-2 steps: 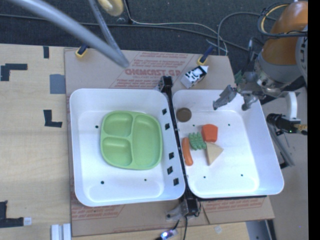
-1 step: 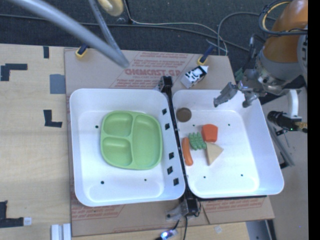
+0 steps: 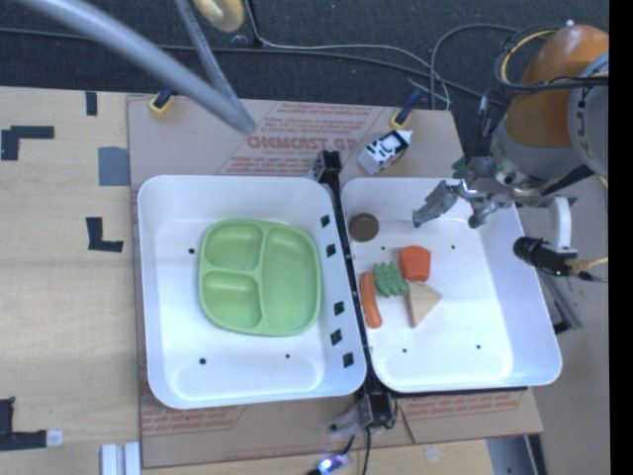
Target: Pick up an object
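Note:
In the right bin (image 3: 514, 315) lie a brown round piece (image 3: 364, 228), an orange-red block (image 3: 415, 262), a green ridged piece (image 3: 390, 279), an orange carrot-like stick (image 3: 370, 300) and a pale tan wedge (image 3: 423, 305). My gripper (image 3: 457, 210) hangs over the bin's upper right part, its two fingers (image 3: 432, 209) spread open with nothing between them. It is to the right of the brown piece and above the orange-red block, apart from both.
The left bin (image 3: 158, 265) holds a green divided plate (image 3: 261, 276). A black clip strip (image 3: 338, 265) runs between the bins. A small black-and-white object (image 3: 384, 148) lies on the cardboard behind the right bin. Cables run across the dark back area.

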Robot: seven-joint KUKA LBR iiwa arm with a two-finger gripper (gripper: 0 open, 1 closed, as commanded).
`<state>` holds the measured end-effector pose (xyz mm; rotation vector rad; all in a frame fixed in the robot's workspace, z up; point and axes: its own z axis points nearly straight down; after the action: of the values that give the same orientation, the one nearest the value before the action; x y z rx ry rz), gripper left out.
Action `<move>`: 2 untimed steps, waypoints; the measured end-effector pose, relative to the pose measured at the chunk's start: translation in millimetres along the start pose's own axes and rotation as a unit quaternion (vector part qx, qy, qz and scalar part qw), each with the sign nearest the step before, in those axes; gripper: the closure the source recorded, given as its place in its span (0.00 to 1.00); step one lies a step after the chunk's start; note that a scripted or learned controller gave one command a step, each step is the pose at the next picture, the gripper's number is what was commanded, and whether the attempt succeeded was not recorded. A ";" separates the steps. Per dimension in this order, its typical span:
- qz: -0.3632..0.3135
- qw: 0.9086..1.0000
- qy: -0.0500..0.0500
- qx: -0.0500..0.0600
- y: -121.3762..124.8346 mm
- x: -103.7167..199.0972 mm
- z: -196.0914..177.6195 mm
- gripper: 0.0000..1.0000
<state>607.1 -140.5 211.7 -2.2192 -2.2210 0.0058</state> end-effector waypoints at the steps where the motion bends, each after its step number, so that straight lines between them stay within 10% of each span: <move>1: 0.000 1.000 0.000 0.001 6.8 2.4 61.2 0.00; 2: -0.001 1.000 0.000 0.001 13.8 6.4 110.1 0.00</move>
<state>620.5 -134.2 101.5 -2.2158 -2.2216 0.0075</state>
